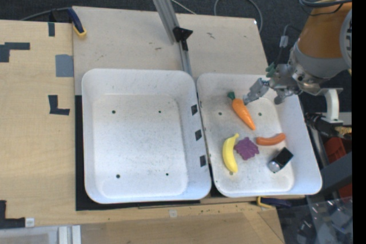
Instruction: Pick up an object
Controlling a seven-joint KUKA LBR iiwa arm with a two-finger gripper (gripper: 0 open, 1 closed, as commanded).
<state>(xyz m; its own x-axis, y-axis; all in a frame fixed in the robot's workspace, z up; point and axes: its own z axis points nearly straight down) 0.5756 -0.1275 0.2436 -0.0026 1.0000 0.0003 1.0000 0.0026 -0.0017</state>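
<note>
The right bin (297,180) holds several small toys. An orange carrot (243,114) with a green top lies near its far side. A yellow banana (230,153) and a purple grape bunch (246,148) lie side by side lower down. An orange sausage-shaped piece (270,139) and a small black block (280,159) lie toward the right wall. My gripper (266,95) hangs over the far right part of this bin, just right of the carrot's top. It is open, and nothing sits between its fingers (254,92).
The left bin (91,123) stands beside the right one. A slanted metal pole (163,0) rises from the bench behind the bins. The grey and orange arm (323,37) reaches in from the right.
</note>
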